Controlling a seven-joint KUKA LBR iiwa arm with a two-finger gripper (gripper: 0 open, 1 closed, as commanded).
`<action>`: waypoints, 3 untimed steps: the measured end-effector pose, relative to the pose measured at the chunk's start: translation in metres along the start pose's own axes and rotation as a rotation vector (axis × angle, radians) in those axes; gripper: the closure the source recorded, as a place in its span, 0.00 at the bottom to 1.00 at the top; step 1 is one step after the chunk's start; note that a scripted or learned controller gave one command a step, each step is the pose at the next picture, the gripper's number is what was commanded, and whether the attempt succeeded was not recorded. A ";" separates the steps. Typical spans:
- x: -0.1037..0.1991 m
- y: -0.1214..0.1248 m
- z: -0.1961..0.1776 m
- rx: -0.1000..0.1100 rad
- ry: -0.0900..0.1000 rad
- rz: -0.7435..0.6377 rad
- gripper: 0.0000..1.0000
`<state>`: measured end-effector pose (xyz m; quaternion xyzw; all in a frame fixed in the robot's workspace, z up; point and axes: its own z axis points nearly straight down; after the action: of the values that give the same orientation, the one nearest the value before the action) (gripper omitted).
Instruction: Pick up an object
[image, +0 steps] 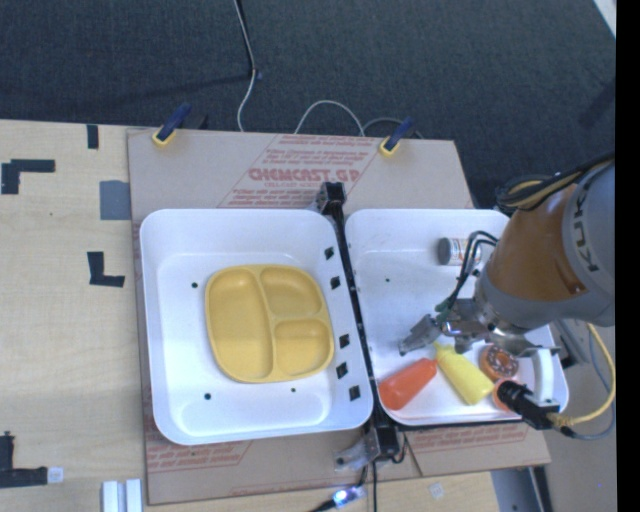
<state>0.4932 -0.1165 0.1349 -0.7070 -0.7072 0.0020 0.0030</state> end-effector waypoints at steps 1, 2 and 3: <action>-0.005 0.006 0.045 -0.026 -0.013 0.002 0.00; 0.000 0.001 0.039 -0.010 -0.004 -0.001 1.00; 0.004 0.006 -0.004 -0.009 -0.002 -0.001 1.00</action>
<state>0.4990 -0.1123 0.1389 -0.7065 -0.7077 -0.0007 -0.0008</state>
